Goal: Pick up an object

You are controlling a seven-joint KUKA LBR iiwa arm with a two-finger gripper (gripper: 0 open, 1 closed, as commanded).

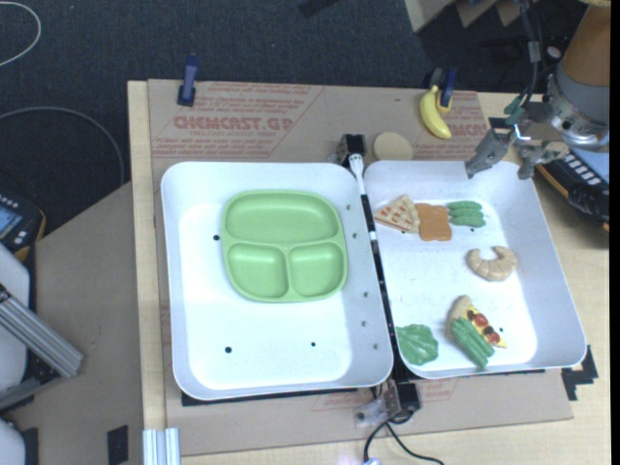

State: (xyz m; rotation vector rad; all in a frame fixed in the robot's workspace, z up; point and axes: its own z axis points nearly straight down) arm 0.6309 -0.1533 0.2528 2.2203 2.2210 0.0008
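Two dark fingers of the gripper hang splayed apart above the far rim of the right bin, one out toward the bin's middle and one nearer the arm's side, with nothing between them; the grey arm reaches in from the upper right. Below it, in the right bin, the toy foods lie well apart from one another. A waffle wedge lies near the bin's far left corner, its long side running slantwise, and touches an orange slab just to its right. A green bean pod lies beside that slab, its long axis running left to right, roughly level with the bin's far edge. A pale croissant sits nearer the middle, curved, its ends pointing up and right. Toward the near edge a taco-like piece with green filling lies slantwise, its long axis running from upper left to lower right, and a green leaf rests close to the dividing wall. Open white floor shows along the right side of this bin and between the croissant and the leaf. The left bin holds a green divided tray, with bare floor around it. A banana and a tan disc lie on the cardboard beyond the bins.
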